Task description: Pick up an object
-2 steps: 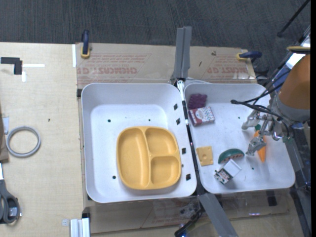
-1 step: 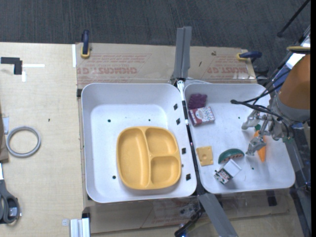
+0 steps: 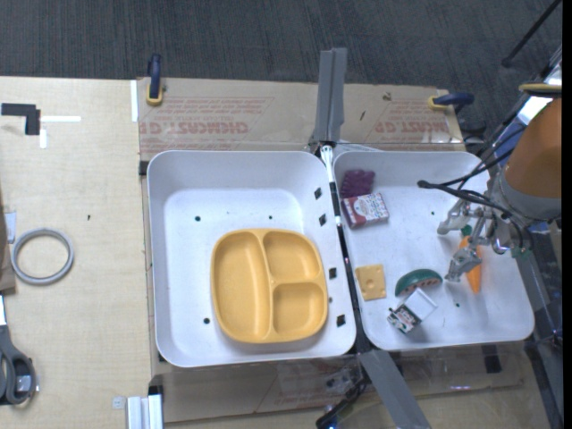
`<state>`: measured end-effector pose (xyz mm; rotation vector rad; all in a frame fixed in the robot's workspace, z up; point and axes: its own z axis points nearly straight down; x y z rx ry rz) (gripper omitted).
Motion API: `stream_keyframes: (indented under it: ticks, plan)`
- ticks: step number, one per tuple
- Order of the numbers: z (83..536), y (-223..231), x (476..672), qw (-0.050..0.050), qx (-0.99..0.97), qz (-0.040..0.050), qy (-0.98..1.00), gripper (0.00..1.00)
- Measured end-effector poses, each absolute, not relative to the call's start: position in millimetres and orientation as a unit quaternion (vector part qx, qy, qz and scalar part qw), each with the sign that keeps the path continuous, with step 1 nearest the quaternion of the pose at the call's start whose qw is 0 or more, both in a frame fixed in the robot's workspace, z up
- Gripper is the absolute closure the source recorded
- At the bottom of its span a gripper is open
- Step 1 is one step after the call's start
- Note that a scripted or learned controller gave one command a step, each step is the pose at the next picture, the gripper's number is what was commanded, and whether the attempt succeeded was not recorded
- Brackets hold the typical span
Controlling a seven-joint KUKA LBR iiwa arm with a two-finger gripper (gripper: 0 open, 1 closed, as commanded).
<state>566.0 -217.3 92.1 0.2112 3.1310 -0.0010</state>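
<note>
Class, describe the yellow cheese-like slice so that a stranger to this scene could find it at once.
Start at the right-hand white bin. Look to its left side, just beside the divider between the bins, below the red-and-white packet. The cheese slice is a small flat yellow square with holes, the only yellow thing in that bin.

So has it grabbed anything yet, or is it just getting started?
Nothing looks lifted yet. The metal two-finger gripper is down in the right white bin, by a small orange carrot-shaped piece; whether it has hold of it is unclear. The purple grape cluster, red-and-white packet, yellow cheese slice and green-rimmed melon wedge lie on the bin floor. The gripping and lifting remain.
</note>
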Motion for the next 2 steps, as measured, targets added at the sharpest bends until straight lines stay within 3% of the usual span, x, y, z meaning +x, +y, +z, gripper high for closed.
stream_keyframes:
  ticks: [2]
  plan:
    - [92.1,-217.3,566.0,0.002,0.067,-0.0003,0.998,0.00]
